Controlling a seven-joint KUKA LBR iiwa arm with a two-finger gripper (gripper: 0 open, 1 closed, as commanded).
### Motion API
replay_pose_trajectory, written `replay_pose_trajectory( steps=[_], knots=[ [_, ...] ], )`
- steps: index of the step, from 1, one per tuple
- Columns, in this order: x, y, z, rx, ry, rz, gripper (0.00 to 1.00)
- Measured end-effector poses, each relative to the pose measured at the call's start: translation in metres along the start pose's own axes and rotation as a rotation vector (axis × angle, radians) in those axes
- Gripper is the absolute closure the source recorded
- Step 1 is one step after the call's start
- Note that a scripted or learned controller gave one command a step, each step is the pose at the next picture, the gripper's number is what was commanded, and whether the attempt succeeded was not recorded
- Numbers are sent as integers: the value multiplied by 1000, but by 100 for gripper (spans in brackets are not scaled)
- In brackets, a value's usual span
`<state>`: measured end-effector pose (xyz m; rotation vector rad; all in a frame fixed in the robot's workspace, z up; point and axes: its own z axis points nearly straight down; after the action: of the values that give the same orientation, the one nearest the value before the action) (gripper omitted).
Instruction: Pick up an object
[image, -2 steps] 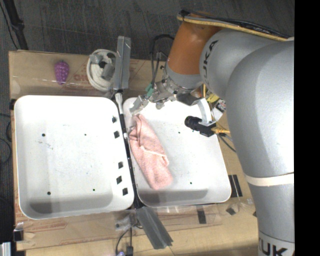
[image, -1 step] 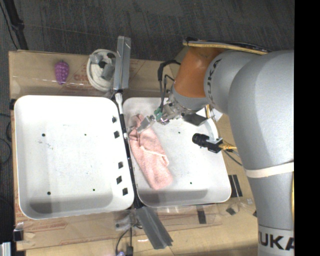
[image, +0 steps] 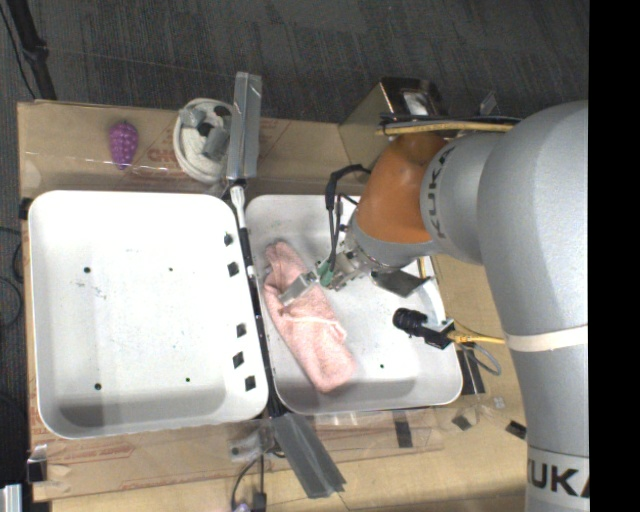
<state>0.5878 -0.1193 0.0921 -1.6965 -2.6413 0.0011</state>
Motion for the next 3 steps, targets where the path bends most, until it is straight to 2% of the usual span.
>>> replay_pose_trajectory(
  steps=[1, 2, 3],
  knots=[
    [10, 2, 0, 2, 1, -80, 0],
    [16, -77, 0, -1, 0, 10, 0],
    [16, -76, -10, -1, 1, 6, 100]
  ],
)
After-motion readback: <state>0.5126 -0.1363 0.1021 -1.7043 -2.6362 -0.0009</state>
